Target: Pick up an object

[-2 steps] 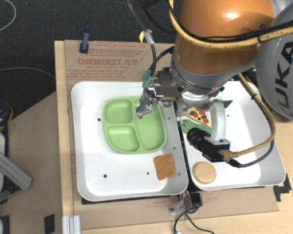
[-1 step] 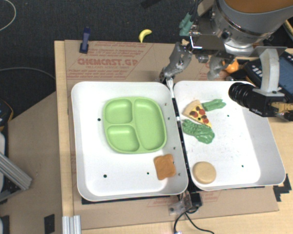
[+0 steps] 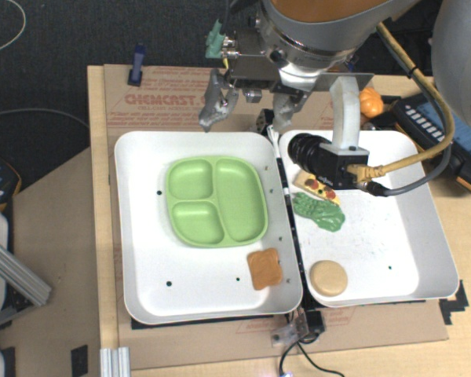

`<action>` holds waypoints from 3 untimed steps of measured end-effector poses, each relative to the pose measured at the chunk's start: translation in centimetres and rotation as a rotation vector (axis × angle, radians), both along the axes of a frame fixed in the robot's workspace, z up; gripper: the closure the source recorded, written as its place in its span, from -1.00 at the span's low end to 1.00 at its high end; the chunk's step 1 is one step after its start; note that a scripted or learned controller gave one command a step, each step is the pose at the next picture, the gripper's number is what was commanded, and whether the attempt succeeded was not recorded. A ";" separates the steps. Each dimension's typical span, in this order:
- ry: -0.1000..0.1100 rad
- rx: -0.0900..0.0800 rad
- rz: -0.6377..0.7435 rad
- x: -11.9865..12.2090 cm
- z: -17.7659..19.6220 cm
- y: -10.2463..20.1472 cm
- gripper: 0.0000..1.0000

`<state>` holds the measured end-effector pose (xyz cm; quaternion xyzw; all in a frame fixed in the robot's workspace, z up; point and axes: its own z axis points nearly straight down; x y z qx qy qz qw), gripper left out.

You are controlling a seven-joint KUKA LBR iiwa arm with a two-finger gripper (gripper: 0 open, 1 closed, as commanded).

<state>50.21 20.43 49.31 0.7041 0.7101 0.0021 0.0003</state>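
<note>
Worktop (image 3: 110, 116): brown board carrying two shallow white bins side by side.

Left bin (image 3: 137, 210): holds a green divided plate (image 3: 217, 201) with three compartments, lying flat near the bin's middle. A tan square piece like toast (image 3: 264, 268) lies at the bin's near right corner, apart from the plate.

Right bin (image 3: 408, 242): holds a green leafy item (image 3: 319, 213) near its left wall; a small yellow-and-red piece like a pizza slice (image 3: 316, 185) lies just beyond it, touching or nearly touching. A round beige item like a bun (image 3: 329, 277) sits at the near left corner, well apart from the leaf.

Arm (image 3: 330, 6): grey with orange band, at the top of the view above the far edge of the bins. Gripper (image 3: 247, 108): hangs over the far rim where the two bins meet; one of its fingers (image 3: 214, 104) points down left of the seam, nothing between the fingers, and how far apart they stand cannot be told. A black cylindrical attachment (image 3: 318, 159) with hose lies over the right bin's far left.

An orange object (image 3: 370, 103) sits on the worktop beyond the right bin.
</note>
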 end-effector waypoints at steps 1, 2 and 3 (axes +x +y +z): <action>0.012 -0.005 -0.005 -1.8 -6.0 2.1 -1.00; 0.002 -0.001 -0.005 -1.6 -4.6 2.1 1.00; 0.007 -0.004 -0.016 -2.3 -5.4 -6.0 1.00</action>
